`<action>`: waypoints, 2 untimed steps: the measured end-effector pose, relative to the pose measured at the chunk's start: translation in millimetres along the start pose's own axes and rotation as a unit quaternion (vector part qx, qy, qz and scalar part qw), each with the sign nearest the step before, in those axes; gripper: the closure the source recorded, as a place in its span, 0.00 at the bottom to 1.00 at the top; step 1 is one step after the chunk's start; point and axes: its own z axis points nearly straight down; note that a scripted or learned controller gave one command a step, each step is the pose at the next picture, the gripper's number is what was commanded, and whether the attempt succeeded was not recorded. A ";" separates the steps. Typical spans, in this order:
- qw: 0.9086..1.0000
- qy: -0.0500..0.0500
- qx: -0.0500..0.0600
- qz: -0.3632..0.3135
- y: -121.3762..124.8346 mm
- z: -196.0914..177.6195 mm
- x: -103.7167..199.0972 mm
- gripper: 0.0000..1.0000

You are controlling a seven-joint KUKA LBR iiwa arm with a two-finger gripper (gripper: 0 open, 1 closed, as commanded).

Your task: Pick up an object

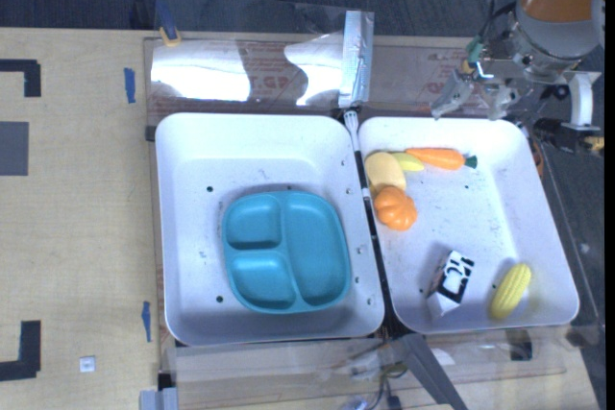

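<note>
I see my pincer (473, 101) hanging above the far rim of the right bin (553, 235), its prongs spread wide and gripping nothing; below it the carrot (437, 157) lies near that bin's far wall, beside a yellow fruit (385, 170) and an orange (395, 207)
</note>
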 end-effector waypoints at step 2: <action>0.990 -0.001 0.000 -0.144 14.6 180.9 -33.5 0.00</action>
